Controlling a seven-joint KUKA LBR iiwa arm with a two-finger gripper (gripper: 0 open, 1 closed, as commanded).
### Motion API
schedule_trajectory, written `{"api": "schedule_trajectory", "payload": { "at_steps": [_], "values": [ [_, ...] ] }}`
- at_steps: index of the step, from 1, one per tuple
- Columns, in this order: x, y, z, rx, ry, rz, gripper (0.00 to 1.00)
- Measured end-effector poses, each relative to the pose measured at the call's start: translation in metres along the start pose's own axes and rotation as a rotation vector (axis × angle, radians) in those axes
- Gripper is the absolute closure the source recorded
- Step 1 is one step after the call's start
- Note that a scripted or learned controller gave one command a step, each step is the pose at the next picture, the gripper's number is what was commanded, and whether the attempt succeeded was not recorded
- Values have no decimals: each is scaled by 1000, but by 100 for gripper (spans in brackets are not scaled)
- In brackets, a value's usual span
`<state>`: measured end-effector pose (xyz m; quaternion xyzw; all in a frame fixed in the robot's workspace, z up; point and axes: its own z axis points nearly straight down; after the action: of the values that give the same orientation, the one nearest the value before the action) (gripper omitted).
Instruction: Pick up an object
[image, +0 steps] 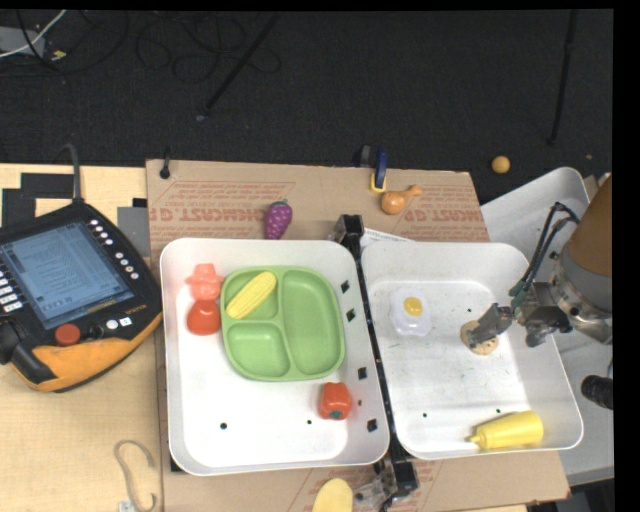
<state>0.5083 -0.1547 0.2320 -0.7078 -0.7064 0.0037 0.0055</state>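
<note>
Down at the near edge of the bench a yellow lemon-shaped toy (333, 494) sits just outside the left bin (190, 420). Inside that bin a red pepper (336, 401) lies beside a green divided plate (285, 325), and an ear of corn (249, 294) rests in the plate's upper-left compartment. A pinkish-red toy (204, 299) stands left of the plate. In the right bin (440, 265) a yellow mustard bottle (509, 431) lies on its side near the front corner, and a clear lidded cup with something yellow inside (411, 312) sits toward the middle. The gripper (487, 332) reaches in from the right, low over a small tan round object (484, 346); whether its grip is closed or loose I cannot tell. A purple grape bunch (277, 218) lies on the cardboard behind the bins.
</note>
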Motion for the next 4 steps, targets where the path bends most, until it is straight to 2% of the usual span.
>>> {"api": "schedule_trajectory", "payload": {
  "at_steps": [1,2,4],
  "values": [
    [0,2,-6,-12,-3,-2,0],
    [-1,0,59,-4,0,-3,0],
    [1,4,146,-10,-1,-3,0]
  ]
}}
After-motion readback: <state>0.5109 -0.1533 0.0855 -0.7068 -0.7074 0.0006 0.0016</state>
